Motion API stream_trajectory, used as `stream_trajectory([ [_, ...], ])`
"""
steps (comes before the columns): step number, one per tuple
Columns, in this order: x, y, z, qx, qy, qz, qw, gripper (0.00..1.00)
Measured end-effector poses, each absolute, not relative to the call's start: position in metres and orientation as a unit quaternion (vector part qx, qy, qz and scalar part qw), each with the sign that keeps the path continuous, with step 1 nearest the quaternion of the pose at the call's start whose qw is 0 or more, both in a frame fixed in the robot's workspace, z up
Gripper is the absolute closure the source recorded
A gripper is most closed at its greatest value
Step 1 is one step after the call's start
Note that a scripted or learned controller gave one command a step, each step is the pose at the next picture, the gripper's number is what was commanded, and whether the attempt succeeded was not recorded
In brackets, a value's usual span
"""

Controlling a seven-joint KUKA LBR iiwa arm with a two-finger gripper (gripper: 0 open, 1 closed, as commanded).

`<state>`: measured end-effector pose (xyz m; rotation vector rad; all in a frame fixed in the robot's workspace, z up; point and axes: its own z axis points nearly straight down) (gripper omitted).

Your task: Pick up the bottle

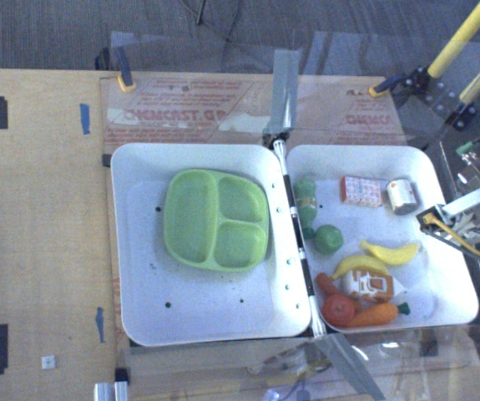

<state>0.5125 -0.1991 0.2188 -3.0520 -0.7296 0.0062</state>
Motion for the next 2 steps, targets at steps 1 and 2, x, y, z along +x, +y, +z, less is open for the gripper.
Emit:
stream_trajectory([
  [1,0.506,-0.221,0.197,-0.995,-0.101,0.0027,0.002,1.00],
  [2,0.579,-0.220,0.185,-0.995,-0.102,0.0013,0.001,1.00],
])
